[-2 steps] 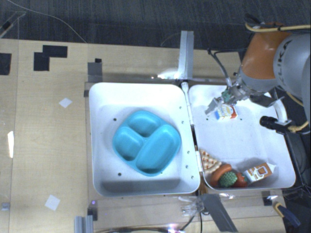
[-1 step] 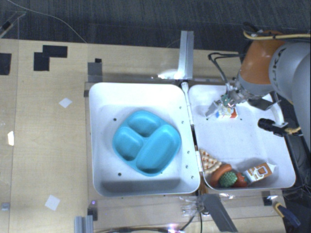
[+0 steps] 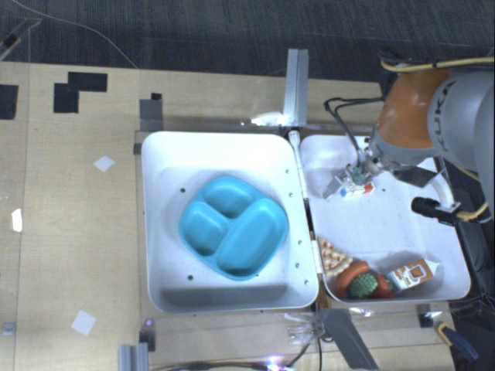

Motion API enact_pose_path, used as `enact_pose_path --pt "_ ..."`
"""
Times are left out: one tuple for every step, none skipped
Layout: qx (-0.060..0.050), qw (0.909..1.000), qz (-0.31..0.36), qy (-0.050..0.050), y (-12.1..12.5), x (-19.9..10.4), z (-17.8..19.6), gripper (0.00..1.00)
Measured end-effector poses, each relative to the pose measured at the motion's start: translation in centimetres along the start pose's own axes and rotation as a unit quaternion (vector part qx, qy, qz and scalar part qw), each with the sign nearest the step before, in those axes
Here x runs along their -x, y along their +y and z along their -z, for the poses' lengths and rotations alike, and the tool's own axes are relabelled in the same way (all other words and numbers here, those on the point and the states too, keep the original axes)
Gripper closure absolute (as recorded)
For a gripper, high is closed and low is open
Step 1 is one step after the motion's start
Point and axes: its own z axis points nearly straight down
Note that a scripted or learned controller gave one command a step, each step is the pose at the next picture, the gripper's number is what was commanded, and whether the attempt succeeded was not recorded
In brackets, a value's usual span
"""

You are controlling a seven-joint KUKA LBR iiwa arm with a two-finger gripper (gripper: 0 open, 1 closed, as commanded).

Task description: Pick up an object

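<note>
My gripper (image 3: pixel 349 182) hangs over the far left part of the right bin (image 3: pixel 402 222), low above the bin floor. Small red and green markings sit at its tip, and I cannot tell whether they belong to the gripper or to an object. Along the near wall of the right bin lie a tan waffle-patterned piece (image 3: pixel 331 256), an orange-red toy (image 3: pixel 352 272), a green knobbly toy (image 3: pixel 362 285) and a small orange-and-white carton (image 3: pixel 412 274). All of these lie well nearer the front than the gripper.
The left bin (image 3: pixel 166 284) holds a blue divided plate (image 3: pixel 233 226) in its middle. The arm's orange band (image 3: pixel 406 114) and grey wrist rise over the right bin's far right corner. A black cable loops beside the arm.
</note>
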Motion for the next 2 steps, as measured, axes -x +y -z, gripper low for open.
enact_pose_path --pt "-0.003 1.0000 -0.007 0.004 0.47 0.53 -0.17 0.00" --pt "-0.002 0.9946 0.103 0.002 0.45 0.63 -0.13 0.00"
